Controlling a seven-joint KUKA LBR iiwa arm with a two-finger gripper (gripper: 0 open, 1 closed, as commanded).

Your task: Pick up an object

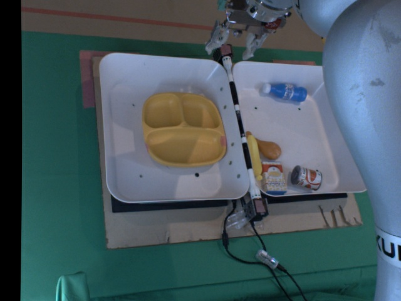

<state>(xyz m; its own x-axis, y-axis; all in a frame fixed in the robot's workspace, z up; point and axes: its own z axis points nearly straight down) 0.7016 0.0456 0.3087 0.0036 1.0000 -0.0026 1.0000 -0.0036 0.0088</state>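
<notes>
My gripper [233, 44] hangs above the far edge of the bench, over the seam between the two bins, with its fingers spread and nothing between them. In the right bin [326, 137] lie a blue bottle [285, 92] near the back, a brown drumstick-shaped toy [267, 147], a yellow banana [254, 155] along the left wall, a small orange-and-white box [274, 177] and a red-and-white can [306, 177] on its side near the front. All of them lie nearer the camera than the gripper.
A yellow divided plate [183, 129] lies in the left bin [125, 137]. A black-and-white striped bar [238, 115] runs between the bins. Cables [250, 243] trail off the front edge. The grey arm [369, 105] covers the right side.
</notes>
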